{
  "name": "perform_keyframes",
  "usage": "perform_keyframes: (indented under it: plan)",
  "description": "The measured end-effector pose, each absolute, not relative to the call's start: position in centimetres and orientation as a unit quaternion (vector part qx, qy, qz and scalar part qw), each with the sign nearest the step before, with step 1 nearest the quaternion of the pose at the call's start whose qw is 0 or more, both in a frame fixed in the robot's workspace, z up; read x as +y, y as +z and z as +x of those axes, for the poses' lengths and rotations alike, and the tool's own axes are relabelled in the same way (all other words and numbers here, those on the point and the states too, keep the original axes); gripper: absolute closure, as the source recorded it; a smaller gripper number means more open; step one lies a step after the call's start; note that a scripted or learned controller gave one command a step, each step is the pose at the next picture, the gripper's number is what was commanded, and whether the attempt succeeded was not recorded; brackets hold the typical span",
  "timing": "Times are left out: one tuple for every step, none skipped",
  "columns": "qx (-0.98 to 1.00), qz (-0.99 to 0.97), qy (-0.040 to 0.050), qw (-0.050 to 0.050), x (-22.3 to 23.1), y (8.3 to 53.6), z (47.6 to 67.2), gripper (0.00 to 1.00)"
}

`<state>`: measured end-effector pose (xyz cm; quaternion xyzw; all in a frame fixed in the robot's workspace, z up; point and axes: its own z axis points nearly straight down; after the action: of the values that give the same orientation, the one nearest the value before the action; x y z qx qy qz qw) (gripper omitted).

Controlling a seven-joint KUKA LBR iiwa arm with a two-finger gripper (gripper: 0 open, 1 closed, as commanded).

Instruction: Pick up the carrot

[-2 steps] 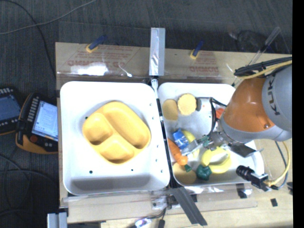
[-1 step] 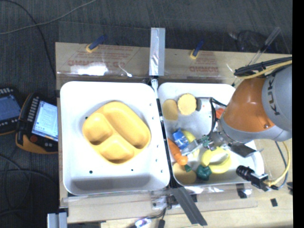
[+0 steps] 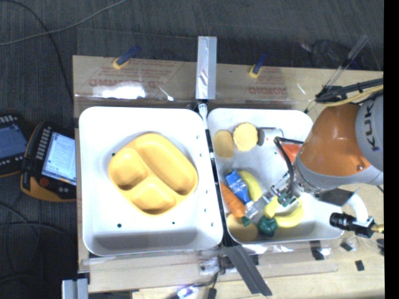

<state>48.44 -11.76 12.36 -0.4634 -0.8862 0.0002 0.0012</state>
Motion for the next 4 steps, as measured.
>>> perform_keyframes:
  plan:
    - [-0.913, -0.407, -0.0003, -0.006, -10.7, 9.1, 49.0, 0.00]
    - [-0.949, -0.315, -0.0013, -0.013, -10.2, 9.2, 49.2, 0.00]
    - [-0.979, -0.203, -0.0009, -0.012, -13.0, 9.2, 49.2, 0.00]
    - [-0.999, -0.047, 0.0010, -0.008, -18.2, 9.0, 49.0, 0.00]
